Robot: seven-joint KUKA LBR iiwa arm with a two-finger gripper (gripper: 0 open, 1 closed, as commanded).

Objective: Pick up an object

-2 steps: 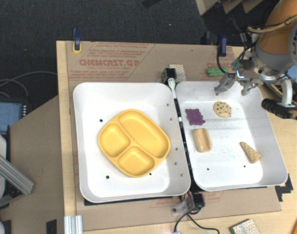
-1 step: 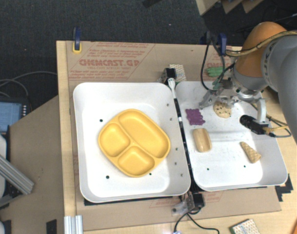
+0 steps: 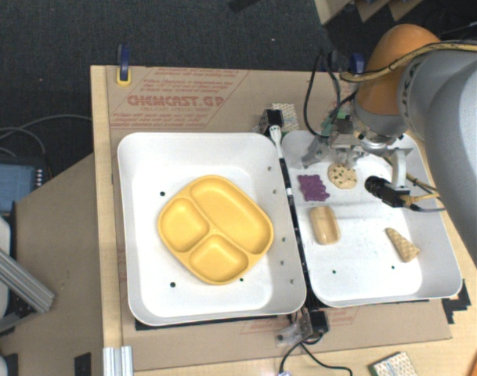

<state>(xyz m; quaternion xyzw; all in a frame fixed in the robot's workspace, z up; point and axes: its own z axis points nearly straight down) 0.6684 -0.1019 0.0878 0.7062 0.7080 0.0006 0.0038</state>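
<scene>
Yellow 3-compartment plate [image 3: 215,227], 2 white bins [image 3: 136,210], 1 cookie [image 3: 343,176]

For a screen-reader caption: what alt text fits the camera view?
A grey arm's gripper hangs over the right bin, above a cookie, purple grapes, a bread roll and a cone. The left bin holds a yellow divided plate.

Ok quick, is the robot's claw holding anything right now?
Gripper: hanging over the right bin, just above the cookie. Nothing seen held; open or closed cannot be told.
</scene>
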